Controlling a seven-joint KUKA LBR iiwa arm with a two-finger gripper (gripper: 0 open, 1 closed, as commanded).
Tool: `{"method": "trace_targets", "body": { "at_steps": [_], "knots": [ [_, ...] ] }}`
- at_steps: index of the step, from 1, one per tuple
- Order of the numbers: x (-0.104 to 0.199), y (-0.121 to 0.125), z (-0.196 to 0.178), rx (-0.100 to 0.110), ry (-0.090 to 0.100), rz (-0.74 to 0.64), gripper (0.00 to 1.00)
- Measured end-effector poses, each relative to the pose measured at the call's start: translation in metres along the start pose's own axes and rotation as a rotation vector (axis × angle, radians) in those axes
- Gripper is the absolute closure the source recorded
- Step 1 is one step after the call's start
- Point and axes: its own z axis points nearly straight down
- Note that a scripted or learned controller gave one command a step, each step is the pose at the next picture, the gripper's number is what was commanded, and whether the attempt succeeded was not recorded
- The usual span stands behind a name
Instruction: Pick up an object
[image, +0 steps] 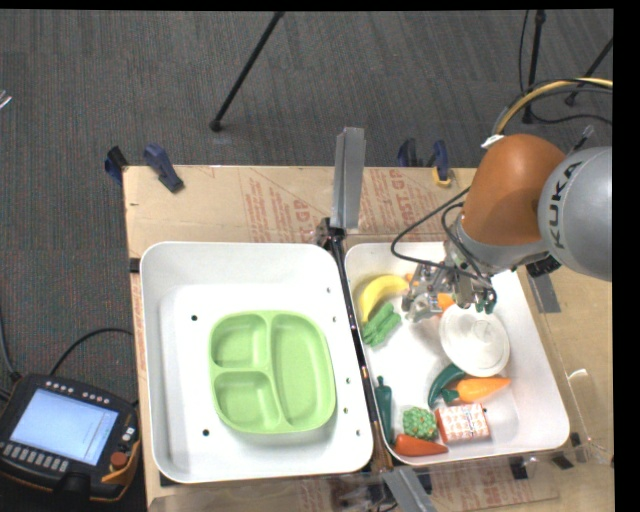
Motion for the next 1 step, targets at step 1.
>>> {"method": "trace_targets", "body": {
  "at_steps": [1],
  "knots": [
    [0.0766, -0.0120, 0.0134, 0.002, 0.010, 0.102, 1.00]
  ]
}}
